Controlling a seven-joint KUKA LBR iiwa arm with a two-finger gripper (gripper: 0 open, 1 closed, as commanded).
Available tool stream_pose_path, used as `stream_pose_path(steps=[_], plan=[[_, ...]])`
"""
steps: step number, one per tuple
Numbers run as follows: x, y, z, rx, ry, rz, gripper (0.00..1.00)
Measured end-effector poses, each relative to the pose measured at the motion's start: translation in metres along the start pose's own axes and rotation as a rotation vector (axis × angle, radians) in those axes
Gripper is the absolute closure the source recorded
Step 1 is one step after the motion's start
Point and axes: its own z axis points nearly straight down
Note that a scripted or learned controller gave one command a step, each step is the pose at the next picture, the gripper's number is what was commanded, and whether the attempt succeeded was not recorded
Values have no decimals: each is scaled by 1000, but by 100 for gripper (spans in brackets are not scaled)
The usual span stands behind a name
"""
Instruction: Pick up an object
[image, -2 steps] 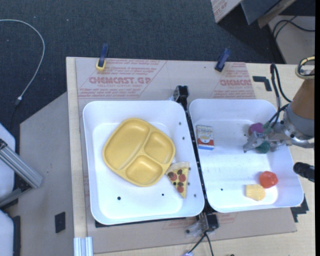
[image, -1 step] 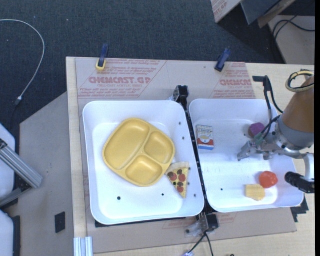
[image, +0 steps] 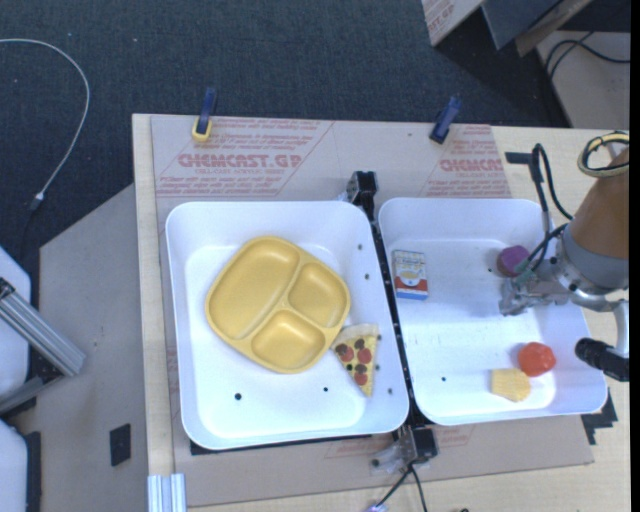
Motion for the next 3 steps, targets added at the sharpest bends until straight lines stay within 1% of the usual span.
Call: stream_pose_path(steps=[2,3], plan=[[-3,2,-88,-4,-1,-1,100],[40,21,-95,-2,1,-6,100]])
